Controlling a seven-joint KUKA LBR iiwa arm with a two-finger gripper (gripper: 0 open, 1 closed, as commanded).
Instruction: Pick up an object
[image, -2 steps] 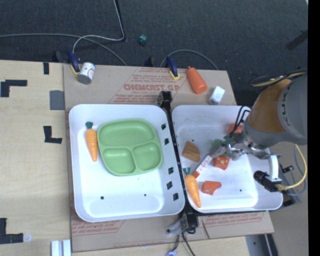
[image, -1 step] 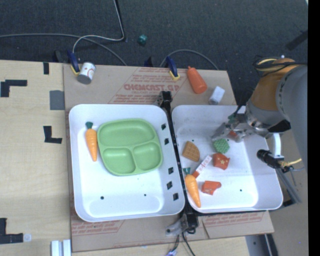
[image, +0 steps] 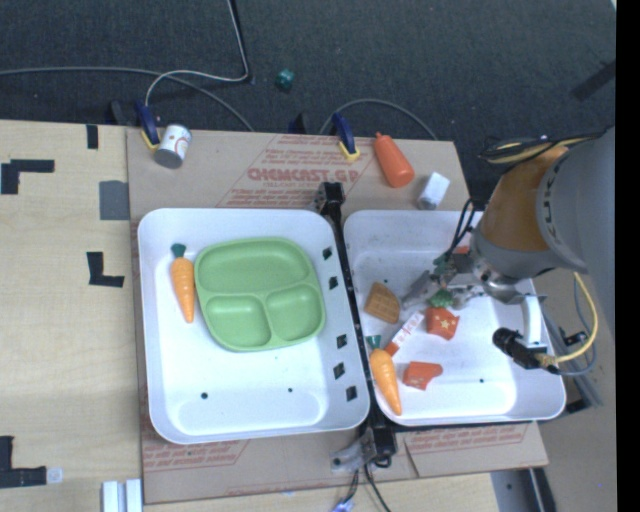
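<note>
The gripper (image: 437, 285) hangs low in the right bin (image: 520, 400), just far of the red strawberry (image: 442, 322) (whether its fingers are spread or pressed together cannot be told; nothing is seen between them). Beside the strawberry lie a brown cracker (image: 381, 301), a small white and red packet (image: 406, 329), a red piece (image: 421, 374) and a carrot (image: 385, 379) at the bin's near left corner. The left bin (image: 240, 415) holds a green divided plate (image: 261, 293) with a second carrot (image: 183, 283) to its left. An orange bottle (image: 393, 160) rests on the table (image: 60, 300) beyond the bins.
</note>
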